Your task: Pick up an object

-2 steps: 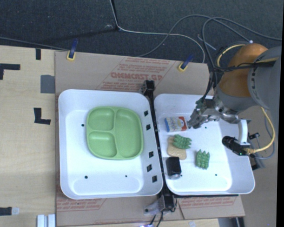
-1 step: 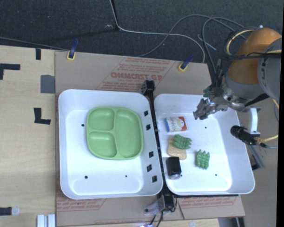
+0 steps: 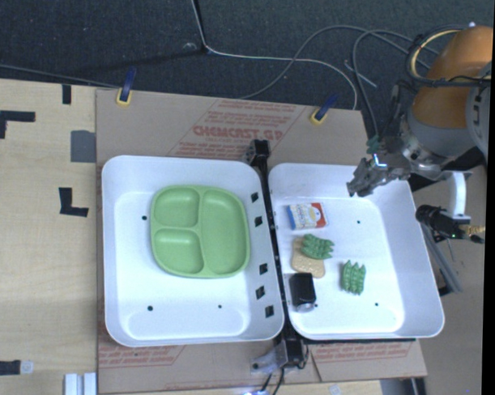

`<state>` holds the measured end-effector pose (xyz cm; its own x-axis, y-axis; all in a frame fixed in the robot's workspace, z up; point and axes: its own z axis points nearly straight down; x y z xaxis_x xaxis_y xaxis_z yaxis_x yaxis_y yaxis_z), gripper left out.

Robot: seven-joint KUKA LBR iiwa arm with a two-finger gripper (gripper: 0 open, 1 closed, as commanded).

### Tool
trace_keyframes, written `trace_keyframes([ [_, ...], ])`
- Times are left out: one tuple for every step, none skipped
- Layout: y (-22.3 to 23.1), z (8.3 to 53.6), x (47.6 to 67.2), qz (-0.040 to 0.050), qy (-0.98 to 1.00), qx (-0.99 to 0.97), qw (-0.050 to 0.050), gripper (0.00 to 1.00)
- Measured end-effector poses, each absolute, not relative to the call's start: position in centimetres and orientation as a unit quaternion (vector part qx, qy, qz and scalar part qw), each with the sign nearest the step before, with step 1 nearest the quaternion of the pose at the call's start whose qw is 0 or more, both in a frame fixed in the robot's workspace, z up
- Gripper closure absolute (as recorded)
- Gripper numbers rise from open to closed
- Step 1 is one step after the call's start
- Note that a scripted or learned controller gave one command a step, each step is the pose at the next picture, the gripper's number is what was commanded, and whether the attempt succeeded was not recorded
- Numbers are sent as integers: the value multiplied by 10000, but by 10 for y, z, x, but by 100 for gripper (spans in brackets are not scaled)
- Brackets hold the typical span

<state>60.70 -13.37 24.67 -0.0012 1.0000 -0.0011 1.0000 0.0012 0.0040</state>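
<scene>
In the right bin lie a small white packet with blue and red print, a green spiky toy resting on a tan piece, a second green spiky toy, and a small black block. My gripper hangs over the bin's far right corner, well apart from all of these. It is dark and seen from above, and nothing shows between its fingers.
The left bin holds a green divided plate. A black clip row joins the two bins. Cables trail across the dark cloth behind the bench. Brown cardboard lies under both bins.
</scene>
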Motion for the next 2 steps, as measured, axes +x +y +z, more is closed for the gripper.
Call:
trace_keyframes([
  [-84,252,611,6,7092,7050,-5,100],
  [-40,249,610,-3,7089,7053,-8,100],
])
